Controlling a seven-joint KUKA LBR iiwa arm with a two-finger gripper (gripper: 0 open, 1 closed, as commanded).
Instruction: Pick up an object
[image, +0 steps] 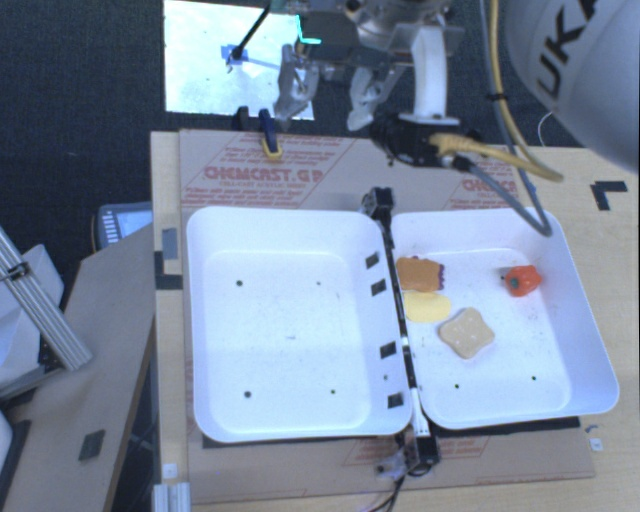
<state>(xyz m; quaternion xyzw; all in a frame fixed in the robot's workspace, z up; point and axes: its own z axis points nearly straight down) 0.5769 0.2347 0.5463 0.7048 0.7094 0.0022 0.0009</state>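
Two claw (328, 92) fingers apart, unladen

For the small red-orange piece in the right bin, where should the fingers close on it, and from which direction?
Come straight down on the red-orange piece and close across its rounded body. It lies alone on the floor of the right bin, apart from the other three food pieces, but near the far right wall, so probably set the fingers parallel to that wall. The gripper hangs above the bench's far edge.
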